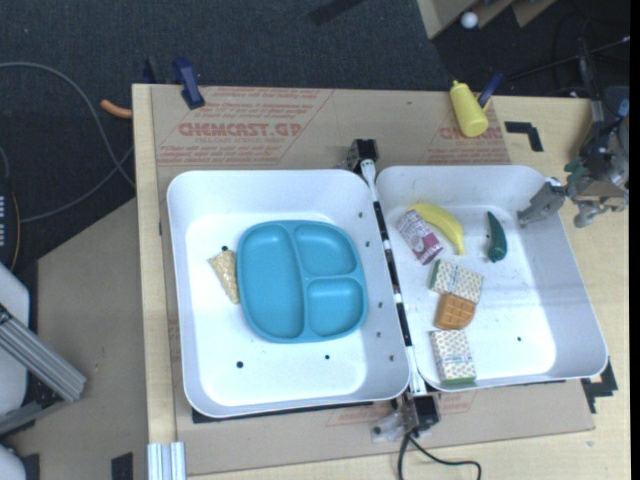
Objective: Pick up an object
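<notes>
A small patterned packet (454, 356) lies nearest, at the front of the right bin (560, 340), one of two white bins. Behind it sit one waffle (455, 312), a second patterned packet (460, 280), one wrapped snack (420, 236), one banana (443, 224) and one green piece (496, 237). The left bin (200, 203) holds one blue divided plate (300, 278) and one cracker (227, 273). The gripper (560, 200) hovers at the right bin's far right rim, jaws spread, gripping nothing.

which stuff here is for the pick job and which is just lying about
For the job: gripper; banana; green pepper; can; waffle; two cartons; right bin.

Lying about: blue plate; cracker; left bin; yellow bottle.
</notes>
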